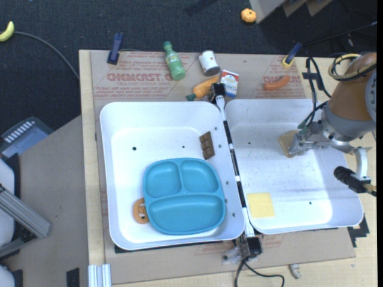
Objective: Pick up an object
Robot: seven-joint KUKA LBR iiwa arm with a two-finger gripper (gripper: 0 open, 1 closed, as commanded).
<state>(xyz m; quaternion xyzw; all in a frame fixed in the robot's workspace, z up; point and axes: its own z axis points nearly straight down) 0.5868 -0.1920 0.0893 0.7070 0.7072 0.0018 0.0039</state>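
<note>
Two shallow white bins are sitting side by side on the bench, and we are bringing the end effector [297, 143] down over a small, flat tan piece [288, 143] near the far edge of the right bin [299, 214]. We are judging that the grasp could slip: the piece is lying so flat against the floor that the tips may skate over it or push it aside. It is looking thin, pale brown and roughly squarish, partly hidden under the tool. We cannot tell how the tool is set. A flat yellow square [261, 205] is lying near that bin's front edge.
</note>
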